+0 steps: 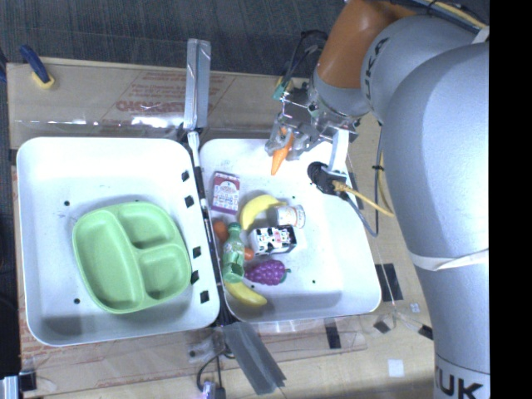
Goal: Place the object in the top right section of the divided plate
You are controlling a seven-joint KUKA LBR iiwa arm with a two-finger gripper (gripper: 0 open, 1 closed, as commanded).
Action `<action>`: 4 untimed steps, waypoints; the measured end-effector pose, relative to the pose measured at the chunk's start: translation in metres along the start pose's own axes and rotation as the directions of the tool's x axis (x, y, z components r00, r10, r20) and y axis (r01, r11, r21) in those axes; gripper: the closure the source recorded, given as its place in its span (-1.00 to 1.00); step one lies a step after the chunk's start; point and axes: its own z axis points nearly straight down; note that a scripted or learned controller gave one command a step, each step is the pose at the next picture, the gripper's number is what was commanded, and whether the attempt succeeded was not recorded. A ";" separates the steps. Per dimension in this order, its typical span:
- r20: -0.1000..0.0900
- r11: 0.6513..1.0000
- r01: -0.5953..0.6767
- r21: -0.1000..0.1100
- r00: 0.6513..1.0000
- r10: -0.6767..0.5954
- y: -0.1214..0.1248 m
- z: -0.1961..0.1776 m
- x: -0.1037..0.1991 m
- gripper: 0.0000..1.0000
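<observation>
A green divided plate (130, 257) lies in the left bin (50, 165); its top right section (152, 224) holds nothing. My gripper (283, 146) hangs over the back of the right bin (349, 223), shut on an orange carrot (281, 158) that points down from between its fingers, lifted above the bin floor. The grey arm with its orange band (353, 44) reaches in from the upper right.
The right bin holds a pile: a red packet (224, 192), two bananas (256, 208) (246, 294), a black-and-white carton (274, 238), purple grapes (267, 272), a green bottle (233, 250) and a small jar (291, 215). A metal divider (197, 81) stands between the bins.
</observation>
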 end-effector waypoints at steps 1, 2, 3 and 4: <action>0.000 0.992 0.126 0.002 0.992 -0.126 -0.090 0.021 0.012 1.00; 0.001 0.972 0.235 0.002 0.972 -0.235 -0.148 0.021 0.075 1.00; 0.001 0.922 0.387 0.003 0.922 -0.387 -0.199 0.021 0.115 1.00; 0.001 0.894 0.449 0.003 0.894 -0.449 -0.238 0.004 0.138 1.00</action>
